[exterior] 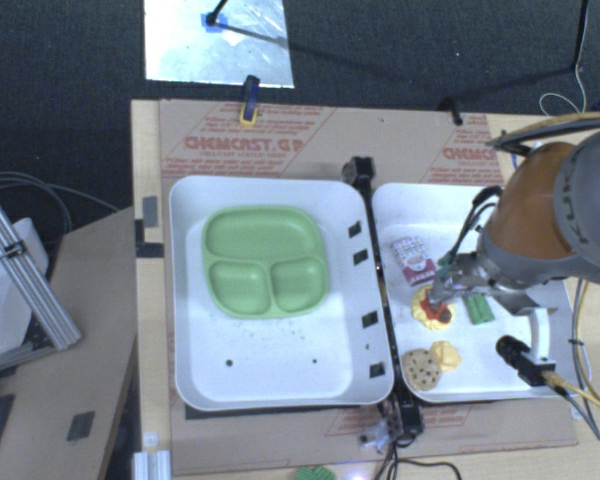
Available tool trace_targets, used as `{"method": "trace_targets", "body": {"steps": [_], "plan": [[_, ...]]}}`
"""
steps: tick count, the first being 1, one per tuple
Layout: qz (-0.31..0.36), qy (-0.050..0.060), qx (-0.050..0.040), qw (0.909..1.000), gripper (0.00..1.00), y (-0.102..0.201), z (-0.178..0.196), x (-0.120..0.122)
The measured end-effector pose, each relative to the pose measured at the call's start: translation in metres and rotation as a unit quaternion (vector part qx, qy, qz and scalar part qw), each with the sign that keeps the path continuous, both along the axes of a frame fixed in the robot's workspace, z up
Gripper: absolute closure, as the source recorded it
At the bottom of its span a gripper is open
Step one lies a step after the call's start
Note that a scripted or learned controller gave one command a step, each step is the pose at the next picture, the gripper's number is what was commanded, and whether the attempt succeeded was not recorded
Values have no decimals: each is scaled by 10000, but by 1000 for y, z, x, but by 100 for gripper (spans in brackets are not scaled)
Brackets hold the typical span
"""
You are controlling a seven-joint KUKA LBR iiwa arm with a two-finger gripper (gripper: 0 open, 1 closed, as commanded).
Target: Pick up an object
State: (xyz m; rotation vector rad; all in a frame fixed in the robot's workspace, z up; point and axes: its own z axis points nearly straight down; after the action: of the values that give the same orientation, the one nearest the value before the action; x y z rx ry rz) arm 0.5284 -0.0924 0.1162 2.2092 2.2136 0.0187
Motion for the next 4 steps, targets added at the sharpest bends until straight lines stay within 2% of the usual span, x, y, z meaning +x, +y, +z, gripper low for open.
{"method": "trace_targets", "body": {"steps": [1, 2, 3, 4], "plan": [[61, 42, 25, 10000, 100, 87, 73, 34], [53, 66, 16, 10000, 100, 180, 80, 50], [-24, 61, -7, 10000, 100, 109, 81, 109], [27, 63, 1, 10000, 100, 113, 92, 107]]}}
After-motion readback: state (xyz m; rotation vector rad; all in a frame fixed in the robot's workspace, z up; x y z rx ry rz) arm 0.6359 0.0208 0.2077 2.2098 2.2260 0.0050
